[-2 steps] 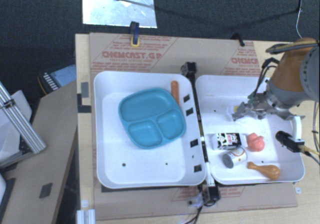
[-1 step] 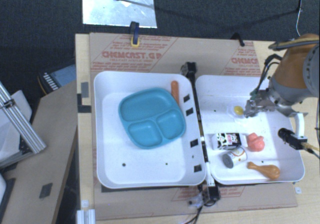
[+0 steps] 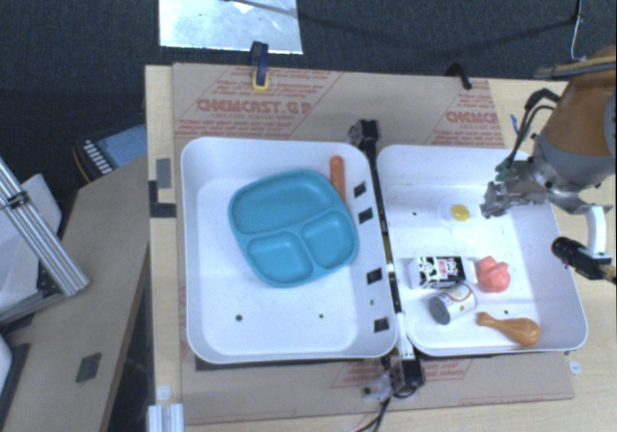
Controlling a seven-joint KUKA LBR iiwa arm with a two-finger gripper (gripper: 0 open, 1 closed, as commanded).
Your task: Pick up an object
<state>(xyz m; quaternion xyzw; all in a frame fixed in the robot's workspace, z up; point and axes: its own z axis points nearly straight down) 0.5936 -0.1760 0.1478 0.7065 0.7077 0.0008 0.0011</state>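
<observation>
My gripper point(image 3: 496, 201) hangs over the right bin point(image 3: 569, 256), near its upper right part, just right of a small yellow piece point(image 3: 461, 213). Lower in that bin lie a black-and-white carton point(image 3: 441, 271), a pink toy point(image 3: 493, 274), a small grey-and-white can point(image 3: 451, 303) and a tan drumstick-shaped toy point(image 3: 511, 326). In the left bin point(image 3: 207, 256) rests a blue divided plate point(image 3: 292, 239), with an orange carrot-like stick point(image 3: 337, 177) beside its upper right corner. Nothing shows between the gripper's tips.
The two bins stand side by side on a cardboard sheet point(image 3: 289, 102), with a black divider strip point(image 3: 378, 228) between them. A yellow-and-blue clamp point(image 3: 259, 67) sits at the board's back edge. Metal framing point(image 3: 39, 237) stands at the far left.
</observation>
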